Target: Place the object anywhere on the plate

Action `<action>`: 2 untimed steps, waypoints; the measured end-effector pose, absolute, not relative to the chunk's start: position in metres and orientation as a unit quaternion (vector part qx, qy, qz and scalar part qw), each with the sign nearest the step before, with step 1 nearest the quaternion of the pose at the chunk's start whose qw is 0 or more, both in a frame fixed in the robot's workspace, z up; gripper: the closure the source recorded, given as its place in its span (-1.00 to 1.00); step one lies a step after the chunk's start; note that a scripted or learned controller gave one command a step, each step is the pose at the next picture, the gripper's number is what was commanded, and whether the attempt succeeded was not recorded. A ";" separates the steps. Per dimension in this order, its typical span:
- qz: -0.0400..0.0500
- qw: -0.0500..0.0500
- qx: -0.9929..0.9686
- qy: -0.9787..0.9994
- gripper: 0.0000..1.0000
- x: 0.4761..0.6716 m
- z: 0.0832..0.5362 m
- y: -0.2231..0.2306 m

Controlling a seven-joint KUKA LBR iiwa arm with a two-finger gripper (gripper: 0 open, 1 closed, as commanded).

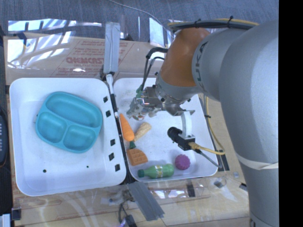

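Note:
A blue plate (pixel 69 121) with three compartments lies in the left bin (pixel 28 169). In the right bin (pixel 204 126) lie an orange carrot (pixel 126 128), a pale beige piece (pixel 143 129), a brown waffle (pixel 136 156), a green bottle (pixel 156 171) and a purple ball (pixel 182 162). My gripper (pixel 138 109) hangs over the right bin's upper left part, just above the carrot and the beige piece. Its tips are small and cluttered in the camera view.
A grey divider (pixel 111 51) runs between the two bins. Cardboard (pixel 71 56) lies behind them. A black cable plug (pixel 178 137) hangs from the arm over the right bin. The big grey arm (pixel 236 79) covers the right side.

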State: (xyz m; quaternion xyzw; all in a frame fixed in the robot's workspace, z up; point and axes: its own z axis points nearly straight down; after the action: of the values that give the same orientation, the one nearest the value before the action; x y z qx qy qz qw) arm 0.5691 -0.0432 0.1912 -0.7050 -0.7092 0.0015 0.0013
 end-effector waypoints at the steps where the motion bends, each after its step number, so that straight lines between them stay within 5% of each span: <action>1: 0.003 0.003 -0.702 -0.712 1.00 0.535 0.190 0.036; 2: 0.002 0.002 -0.701 -0.713 1.00 0.554 0.203 0.126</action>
State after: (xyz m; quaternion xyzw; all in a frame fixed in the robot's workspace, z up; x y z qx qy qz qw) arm 0.5544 0.1256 0.2031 -0.7010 -0.7132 0.0018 0.0020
